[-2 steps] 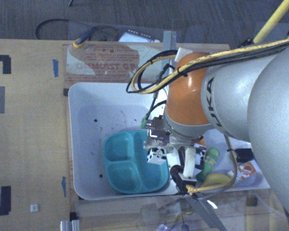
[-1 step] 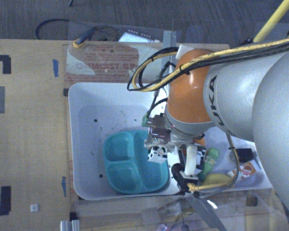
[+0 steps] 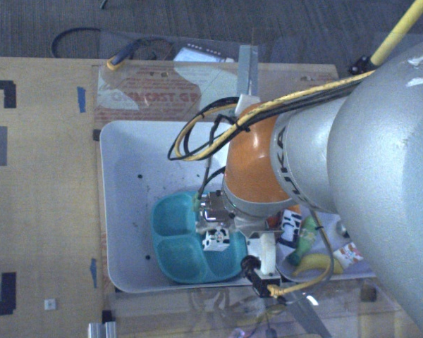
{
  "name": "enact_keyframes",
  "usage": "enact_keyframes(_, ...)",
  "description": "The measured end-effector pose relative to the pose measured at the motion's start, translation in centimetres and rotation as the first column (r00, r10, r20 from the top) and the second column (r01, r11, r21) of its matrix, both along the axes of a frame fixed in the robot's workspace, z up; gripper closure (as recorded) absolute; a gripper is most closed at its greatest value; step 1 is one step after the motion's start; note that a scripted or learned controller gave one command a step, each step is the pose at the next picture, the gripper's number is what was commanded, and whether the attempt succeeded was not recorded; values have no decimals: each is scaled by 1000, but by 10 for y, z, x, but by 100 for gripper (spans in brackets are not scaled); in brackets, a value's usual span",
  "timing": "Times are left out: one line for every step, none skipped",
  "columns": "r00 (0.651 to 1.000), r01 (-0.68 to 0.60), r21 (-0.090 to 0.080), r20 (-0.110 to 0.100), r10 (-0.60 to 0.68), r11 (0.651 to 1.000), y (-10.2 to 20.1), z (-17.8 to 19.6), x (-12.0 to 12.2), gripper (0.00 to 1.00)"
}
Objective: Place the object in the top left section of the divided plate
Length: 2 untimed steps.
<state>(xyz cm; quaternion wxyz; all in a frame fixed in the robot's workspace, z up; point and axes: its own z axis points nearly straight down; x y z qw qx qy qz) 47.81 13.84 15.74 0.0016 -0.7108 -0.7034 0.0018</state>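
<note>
Several objects beside the divided plate

I log one teal divided plate, flat in the white bin, at the bin's 5 o'clock; its right part sits under the arm.

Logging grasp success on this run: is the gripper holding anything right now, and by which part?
Cannot be told. The gripper hangs over the teal divided plate, with the wrist covering its fingers, so no object is visible between them.

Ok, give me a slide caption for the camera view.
KUKA arm's gripper poised over the teal divided plate in the left white bin.
</note>
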Motion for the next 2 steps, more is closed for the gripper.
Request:
enact_keyframes(984,-177,4,6,177,984,-17,-46,34,100)
enact_keyframes(918,-396,2,2,396,918,-34,-16,1,100)
